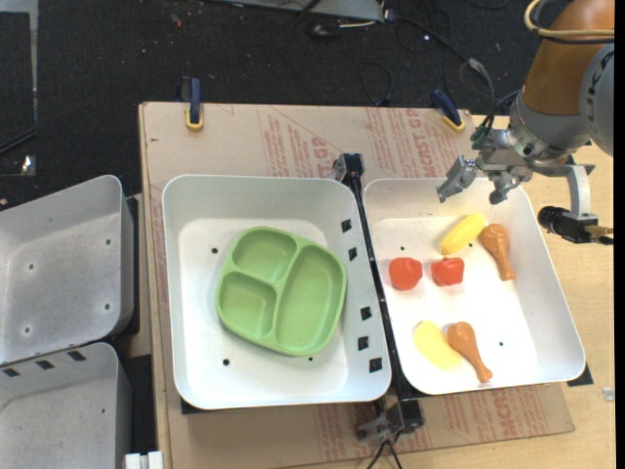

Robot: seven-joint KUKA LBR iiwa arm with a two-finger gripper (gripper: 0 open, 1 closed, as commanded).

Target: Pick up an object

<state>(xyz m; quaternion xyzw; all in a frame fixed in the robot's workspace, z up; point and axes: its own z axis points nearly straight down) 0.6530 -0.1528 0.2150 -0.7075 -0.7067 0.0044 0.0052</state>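
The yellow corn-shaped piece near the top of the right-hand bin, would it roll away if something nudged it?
Probably. The yellow corn piece looks rounded and elongated, so a sideways push could roll it. It seems smooth moulded plastic, likely light and slippery. The drumstick close beside it might stop a roll that way.

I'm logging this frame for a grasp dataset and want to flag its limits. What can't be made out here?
- Arm: cut off by the camera view's right and top edges.
- Yellow piece: partly covered by the drumstick beside it, so its full outline is hidden.
- Green tray: whatever lies under it in the left bin is hidden.
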